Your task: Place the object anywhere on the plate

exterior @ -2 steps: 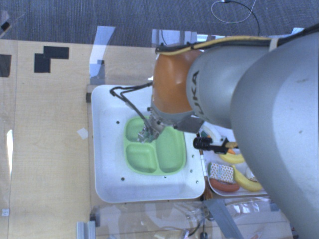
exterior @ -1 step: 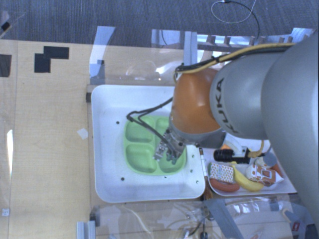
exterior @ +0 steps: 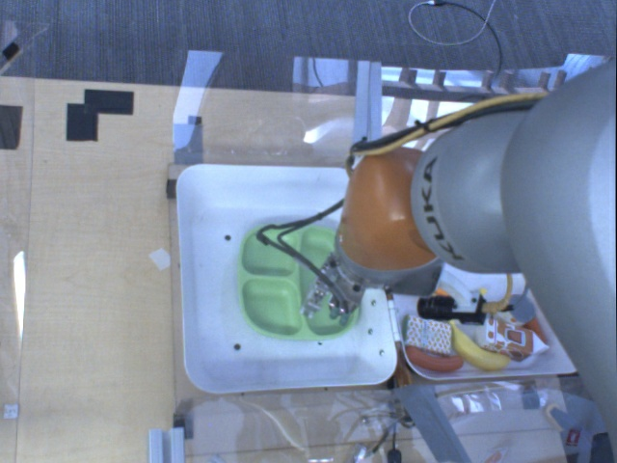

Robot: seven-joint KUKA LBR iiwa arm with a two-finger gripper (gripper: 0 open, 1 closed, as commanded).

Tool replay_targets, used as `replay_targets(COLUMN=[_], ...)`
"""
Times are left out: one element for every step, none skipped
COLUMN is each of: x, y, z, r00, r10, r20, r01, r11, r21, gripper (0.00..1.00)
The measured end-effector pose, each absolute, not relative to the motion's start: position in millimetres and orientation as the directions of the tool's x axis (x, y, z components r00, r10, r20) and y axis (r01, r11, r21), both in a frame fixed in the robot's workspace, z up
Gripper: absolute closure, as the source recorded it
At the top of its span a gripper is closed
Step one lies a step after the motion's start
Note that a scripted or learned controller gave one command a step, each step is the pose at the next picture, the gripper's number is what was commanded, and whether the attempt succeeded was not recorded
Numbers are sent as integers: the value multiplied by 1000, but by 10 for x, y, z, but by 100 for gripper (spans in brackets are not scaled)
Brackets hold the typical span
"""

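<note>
Blue-grey carpet [exterior: 241, 8] runs behind a pale wooden worktop [exterior: 96, 258], and one thin black cable [exterior: 453, 17] loops on it. Two shallow white bins sit side by side on the worktop. The grey arm [exterior: 540, 191], with its orange band [exterior: 386, 220], reaches over both and ends above the first bin [exterior: 207, 355].

The tool [exterior: 328, 304] hangs low over that bin, above the plate. From this slanted overhead view I cannot tell whether it is released or clenched, whether it holds anything, or whether it touches the plate.

One green plate [exterior: 270, 297] lies directly beneath the tool, near the middle of the bin. It is moulded into compartments. Two are plain on the side away from the arm, and more are partly hidden under the tool.

Behind the tool, on the arm's side, the second bin [exterior: 525, 365] holds the loose things, well apart from the plate. There is one yellow banana [exterior: 479, 348], one red sausage [exterior: 432, 360] just beside it along the bin's near edge, one small patterned packet [exterior: 427, 334] touching the sausage, and one white-and-orange carton [exterior: 506, 336] on the banana's far side. The arm covers the rest of this bin.

Which of these is the object to be placed cannot be told. All four lie in the second bin.
</note>
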State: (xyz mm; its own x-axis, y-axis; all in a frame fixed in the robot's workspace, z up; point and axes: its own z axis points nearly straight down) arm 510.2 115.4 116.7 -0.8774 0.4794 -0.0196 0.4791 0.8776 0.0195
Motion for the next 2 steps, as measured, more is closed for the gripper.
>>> replay_targets(x=[5644,5449], y=[1690,2227], z=[1091,2326], r00=[-948,-945], r10=[316,328], r20=[-39,-8], r01=[315,328], r11=[949,945], r21=[22,7], gripper=[100,100])
